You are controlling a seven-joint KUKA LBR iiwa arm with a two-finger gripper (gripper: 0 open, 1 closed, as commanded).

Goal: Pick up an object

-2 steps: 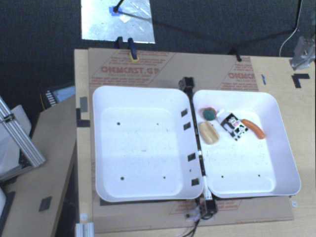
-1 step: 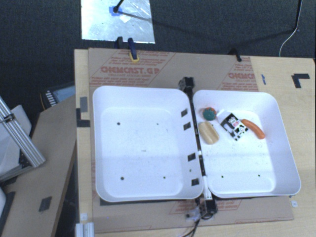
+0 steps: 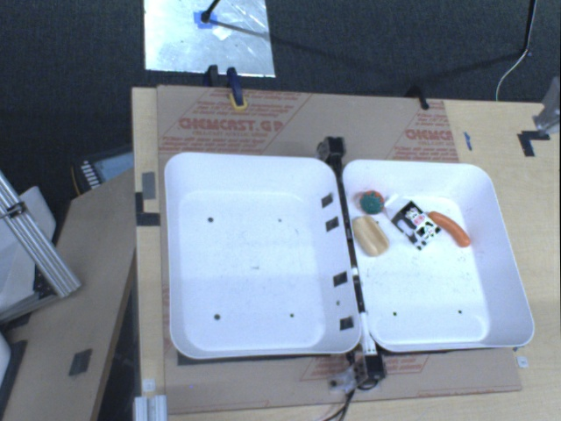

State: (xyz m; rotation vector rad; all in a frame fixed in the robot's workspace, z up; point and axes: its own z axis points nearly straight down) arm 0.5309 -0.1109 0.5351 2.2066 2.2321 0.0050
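Note:
Several small objects lie together in the upper left part of the right bin (image 3: 504,261). A teal ball (image 3: 373,203) with a red patch rests near the divider. Just below it sits a tan oval piece shaped like a bun (image 3: 371,236). To their right a black-and-white patterned block (image 3: 415,223) lies at a slant. An orange sausage-shaped piece (image 3: 450,228) touches the block's right side.
The left bin (image 3: 175,235) sits beside the right one on a cardboard sheet (image 3: 263,121). A grey piece of the arm (image 3: 550,108) pokes in at the right edge, above the bench. A shiny metal plate (image 3: 209,23) lies on the floor beyond the bench.

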